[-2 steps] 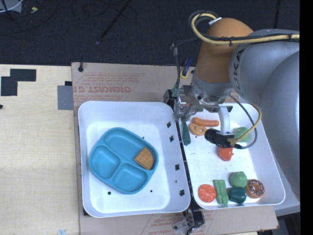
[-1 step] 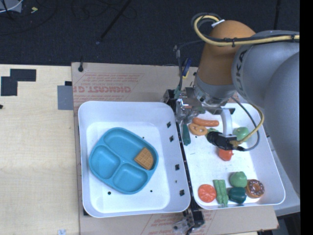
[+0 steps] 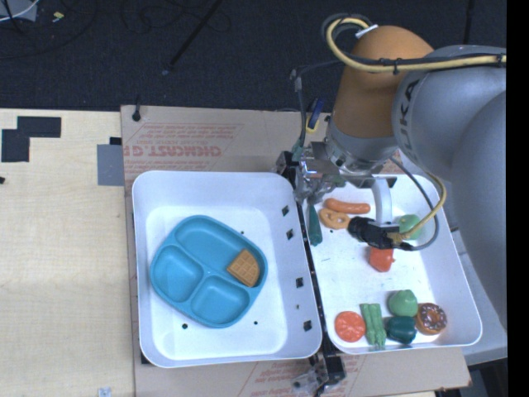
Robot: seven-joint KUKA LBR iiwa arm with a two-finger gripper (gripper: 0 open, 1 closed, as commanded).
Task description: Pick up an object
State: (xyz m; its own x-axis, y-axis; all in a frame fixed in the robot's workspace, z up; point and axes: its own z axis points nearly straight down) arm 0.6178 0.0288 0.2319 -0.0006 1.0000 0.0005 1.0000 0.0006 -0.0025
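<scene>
Cardboard (image 3: 207,135) is lying under both bins, and red lettering (image 3: 178,150) is running across it upside down from where I am standing; I cannot read it with any certainty. Dark letters are showing partly on the grey arm (image 3: 463,139) beside its orange band (image 3: 380,81), too cut off to read.

The arm is reaching in from the right, and the gripper (image 3: 322,180) is hanging over the far left corner of the right bin (image 3: 463,279), close to the wall between the two bins. I cannot tell whether it is released or clenched, and nothing is visibly caught in it.

Toy foods are lying in the right bin. An orange sausage (image 3: 347,207) and a tan pretzel (image 3: 335,219) are sitting just beside the gripper, touching each other. A red piece (image 3: 381,259) is resting near the middle. Along the near edge a red-orange slice (image 3: 350,327), a green bean pod (image 3: 374,325), a teal piece (image 3: 401,330), a green round piece (image 3: 403,303) and a sprinkled donut (image 3: 431,318) are crowding together.

In the left bin (image 3: 207,184) a blue divided plate (image 3: 186,271) is holding a tan waffle square (image 3: 245,267) in its right compartment.
</scene>
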